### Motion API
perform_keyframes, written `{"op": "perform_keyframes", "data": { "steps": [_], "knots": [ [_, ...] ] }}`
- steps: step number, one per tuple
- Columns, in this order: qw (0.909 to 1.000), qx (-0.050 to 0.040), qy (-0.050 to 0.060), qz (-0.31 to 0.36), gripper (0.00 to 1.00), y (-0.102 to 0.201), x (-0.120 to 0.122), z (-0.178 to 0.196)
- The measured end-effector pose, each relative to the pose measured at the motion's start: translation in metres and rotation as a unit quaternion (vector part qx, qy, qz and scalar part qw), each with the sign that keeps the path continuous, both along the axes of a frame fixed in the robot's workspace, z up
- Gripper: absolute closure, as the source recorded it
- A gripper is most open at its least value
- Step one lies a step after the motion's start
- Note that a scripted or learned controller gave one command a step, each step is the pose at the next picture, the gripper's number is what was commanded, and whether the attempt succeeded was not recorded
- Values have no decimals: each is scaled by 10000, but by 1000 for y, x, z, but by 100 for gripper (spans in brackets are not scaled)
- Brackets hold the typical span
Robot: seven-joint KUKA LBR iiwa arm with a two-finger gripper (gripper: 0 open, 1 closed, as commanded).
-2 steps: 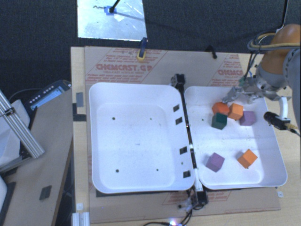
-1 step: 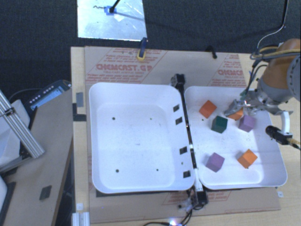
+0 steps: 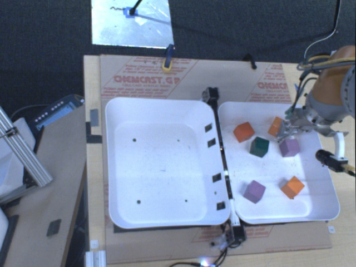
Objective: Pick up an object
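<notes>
Where the two shallow white bins sit side by side on the bench, the right bin [image 3: 328,204] holds all the loose stock: six small blocks, counted as three orange, two purple and one dark green. Orange: one block [image 3: 243,131] near the bin's upper left, one block [image 3: 276,126] at upper middle just beside the gripper, and one block [image 3: 292,187] toward the lower right, turned corner-on like a diamond. Purple: one block [image 3: 289,147] directly under the gripper tip, one block [image 3: 255,191] at lower centre, also set on the diagonal. Green: a single dark green block [image 3: 259,147], between the upper-left orange block and the upper purple one, near both but touching neither so far as can be seen. All six are roughly cubic (no long axis to record), so only the turn of their faces varies. The left bin [image 3: 119,149] is plain white with a few dark specks on its floor. The gripper [image 3: 289,131] hangs low over the right bin's upper part, between the upper-middle orange block and the upper purple block; whether its fingers are spread or closed, or clasp anything, cannot be told from above. The arm [image 3: 334,90] enters from the right, grey with an orange band above the wrist. A yellow clip [image 3: 167,65] sits at the board's far edge.
</notes>
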State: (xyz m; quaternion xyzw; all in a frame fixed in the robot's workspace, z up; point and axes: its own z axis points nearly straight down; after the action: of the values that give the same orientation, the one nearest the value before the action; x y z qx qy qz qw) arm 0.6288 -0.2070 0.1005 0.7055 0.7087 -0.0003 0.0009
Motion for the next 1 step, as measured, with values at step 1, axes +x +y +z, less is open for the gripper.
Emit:
{"op": "perform_keyframes", "data": {
  "steps": [1],
  "knots": [
    [10000,22,54,10,100,58,9,-18]
  ]
}}
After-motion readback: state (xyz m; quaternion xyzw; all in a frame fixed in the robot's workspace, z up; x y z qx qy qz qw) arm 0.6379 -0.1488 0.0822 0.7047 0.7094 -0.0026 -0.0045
